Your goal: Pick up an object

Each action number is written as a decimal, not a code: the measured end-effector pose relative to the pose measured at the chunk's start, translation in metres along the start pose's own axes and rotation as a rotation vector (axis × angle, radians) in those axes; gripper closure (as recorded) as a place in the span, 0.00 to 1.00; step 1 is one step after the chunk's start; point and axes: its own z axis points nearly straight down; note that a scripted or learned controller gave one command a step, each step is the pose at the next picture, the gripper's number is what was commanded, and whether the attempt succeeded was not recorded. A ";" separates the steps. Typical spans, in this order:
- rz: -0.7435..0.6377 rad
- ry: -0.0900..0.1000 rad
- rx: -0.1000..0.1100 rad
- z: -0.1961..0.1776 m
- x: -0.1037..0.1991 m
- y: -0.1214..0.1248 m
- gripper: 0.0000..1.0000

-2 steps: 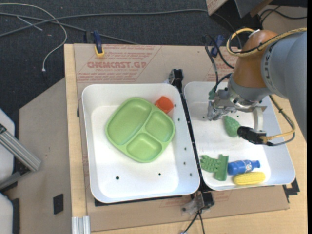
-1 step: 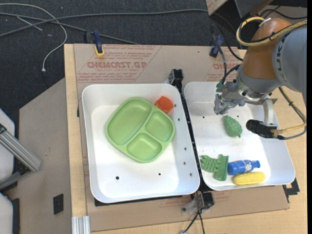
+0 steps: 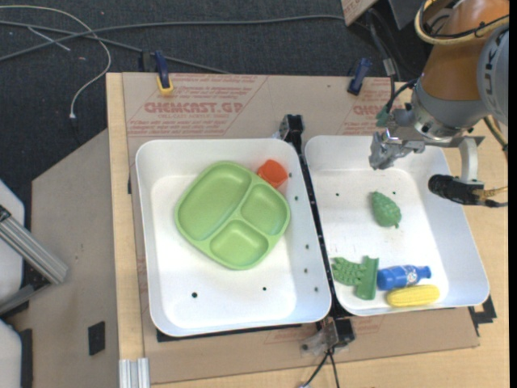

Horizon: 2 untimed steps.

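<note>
- Nearest the camera, at the lower edge of the frame, runs the front rim of the worktop (image 3: 242, 354), a brown board printed with red lettering.
- In the left of the frame sits the left bin (image 3: 174, 297); in its middle lies a green divided plate (image 3: 233, 214), and an orange object (image 3: 273, 171) touches the plate's upper right edge.
- A black strip (image 3: 311, 217) runs between the two bins.
- The right bin (image 3: 452, 241) holds, along its lower edge from left to right, a green toy (image 3: 357, 274), a blue bottle (image 3: 401, 276) and a yellow corn cob (image 3: 414, 296), all close together.
- A dark green lumpy object (image 3: 386, 209) lies alone in the middle of the right bin.
- The claw (image 3: 386, 153) hangs over the upper part of the right bin, just above the dark green lumpy object in the frame and apart from it; nothing sits between its fingers, and whether they are released or clenched I cannot tell.
- The arm (image 3: 456, 63) enters from the upper right of the frame.
</note>
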 end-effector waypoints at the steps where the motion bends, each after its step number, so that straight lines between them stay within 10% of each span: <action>1: 0.000 0.001 0.006 0.000 0.000 0.001 1.00; 2: -0.004 0.005 0.011 0.004 0.047 -0.004 1.00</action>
